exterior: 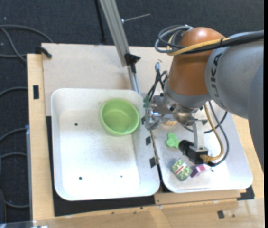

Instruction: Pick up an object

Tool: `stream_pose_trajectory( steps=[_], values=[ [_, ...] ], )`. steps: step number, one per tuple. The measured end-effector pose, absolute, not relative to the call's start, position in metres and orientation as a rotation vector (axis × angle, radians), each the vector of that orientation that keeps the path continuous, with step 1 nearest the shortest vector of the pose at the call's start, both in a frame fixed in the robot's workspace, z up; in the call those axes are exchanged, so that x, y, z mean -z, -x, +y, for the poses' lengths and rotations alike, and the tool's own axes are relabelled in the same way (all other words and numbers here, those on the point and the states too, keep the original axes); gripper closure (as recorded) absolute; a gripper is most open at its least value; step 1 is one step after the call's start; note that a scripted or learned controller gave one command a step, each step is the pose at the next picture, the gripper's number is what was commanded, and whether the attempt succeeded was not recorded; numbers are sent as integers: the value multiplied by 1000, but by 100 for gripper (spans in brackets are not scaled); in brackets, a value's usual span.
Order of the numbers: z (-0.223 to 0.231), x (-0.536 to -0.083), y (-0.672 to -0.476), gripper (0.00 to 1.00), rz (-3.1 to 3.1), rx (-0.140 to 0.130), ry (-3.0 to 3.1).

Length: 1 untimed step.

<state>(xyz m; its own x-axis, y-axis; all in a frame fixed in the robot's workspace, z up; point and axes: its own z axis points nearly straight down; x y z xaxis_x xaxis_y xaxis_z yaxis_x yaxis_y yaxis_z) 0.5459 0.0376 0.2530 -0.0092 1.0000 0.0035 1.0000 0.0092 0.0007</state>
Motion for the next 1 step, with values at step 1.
stream_pose_trajectory(
  steps=[1],
  values=[
    [76,-250,-524,100,-2228,1,2212]
  ],
)
